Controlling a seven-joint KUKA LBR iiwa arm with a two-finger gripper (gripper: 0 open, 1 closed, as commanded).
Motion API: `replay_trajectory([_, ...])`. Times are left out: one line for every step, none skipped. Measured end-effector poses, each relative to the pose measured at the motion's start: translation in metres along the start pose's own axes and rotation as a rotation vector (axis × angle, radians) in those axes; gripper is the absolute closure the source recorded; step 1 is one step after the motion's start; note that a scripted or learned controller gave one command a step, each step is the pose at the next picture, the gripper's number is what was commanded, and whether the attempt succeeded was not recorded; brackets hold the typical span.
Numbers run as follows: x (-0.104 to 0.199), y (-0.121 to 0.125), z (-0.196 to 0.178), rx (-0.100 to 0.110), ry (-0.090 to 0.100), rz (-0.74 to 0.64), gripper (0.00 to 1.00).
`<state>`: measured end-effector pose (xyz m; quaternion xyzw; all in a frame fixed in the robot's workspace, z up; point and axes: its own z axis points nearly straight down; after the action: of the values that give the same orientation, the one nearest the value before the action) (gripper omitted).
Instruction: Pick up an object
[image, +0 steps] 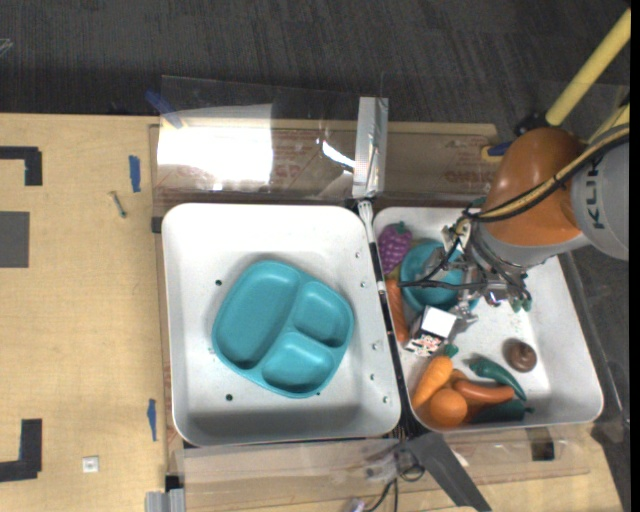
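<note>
seen from the fixed camera above the bench, the kuka arm (535, 195) reaches in from the right and hangs over the right bin (580, 350), its gripper (470, 290) low among a cluster of toys. whether it is open, closed or gripping anything cannot be told from here, as cables and the wrist hide the working end.

just beneath and left of the gripper lies a teal cup (430, 272), with a purple grape bunch (394, 241) beyond it against the bin's left wall. a small white card-like block (436, 324) sits directly below the gripper, very near it. farther toward the bin's front rest a toy carrot (432, 378), an orange ball-shaped fruit (448, 408), a long orange-and-green vegetable (490, 385) and a small brown round piece (518, 352), all well apart from the gripper.

the nearest candidate, the teal cup, looks light, stiff and smooth plastic, likely slippery; its rim seems the best place to pinch.

the left bin (200, 240) holds a teal divided plate (283, 327).
</note>
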<state>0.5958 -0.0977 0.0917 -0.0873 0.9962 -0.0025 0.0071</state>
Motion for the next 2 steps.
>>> replay_trajectory([0.057, 0.002, 0.000, -0.001, -0.003, -0.082, 0.00])
replay_trajectory([0.050, -0.001, -0.018, 0.010, -0.026, -0.081, 1.00])
